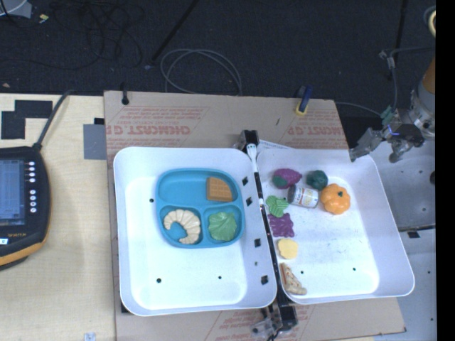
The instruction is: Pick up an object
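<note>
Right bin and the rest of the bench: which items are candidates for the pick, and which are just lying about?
Candidates, loose in the right bin:
orange pumpkin
small jar
purple grapes
dark green piece
yellow piece

Lying about:
blue tray in the left bin, with croissant, lettuce, toast
teach pendant
cables

A: What sits in the left bin?
B: A blue tray with 3 compartments: croissant, lettuce, toast.
A: And the right bin?
B: An orange pumpkin, a small jar, purple grapes and a yellow piece.
</note>
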